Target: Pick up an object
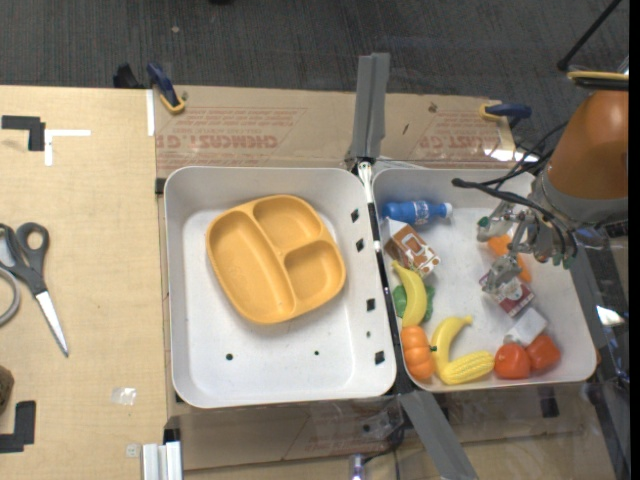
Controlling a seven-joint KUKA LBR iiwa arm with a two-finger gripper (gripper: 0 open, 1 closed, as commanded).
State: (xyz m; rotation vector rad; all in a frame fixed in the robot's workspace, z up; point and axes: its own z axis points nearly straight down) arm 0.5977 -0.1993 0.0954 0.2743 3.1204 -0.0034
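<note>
Scissors (35,278) lie on the wooden surface (90,348), left of the bins. Blue clamps (165,86) (508,112) grip the cardboard sheet (260,128) behind.

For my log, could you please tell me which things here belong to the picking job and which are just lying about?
For the job: gripper; water bottle; banana; corn cob; tomato.
Lying about: yellow plate; scissors; blue clamp.

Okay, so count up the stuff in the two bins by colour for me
Yellow: 3, divided plate, banana, corn
Orange or red: 3, carrot, two tomatoes
Green: 1, pepper
Blue: 1, bottle
Brown: 1, snack box
Total: 9, leaving out the small items under the gripper, too cluttered to tell.
</note>
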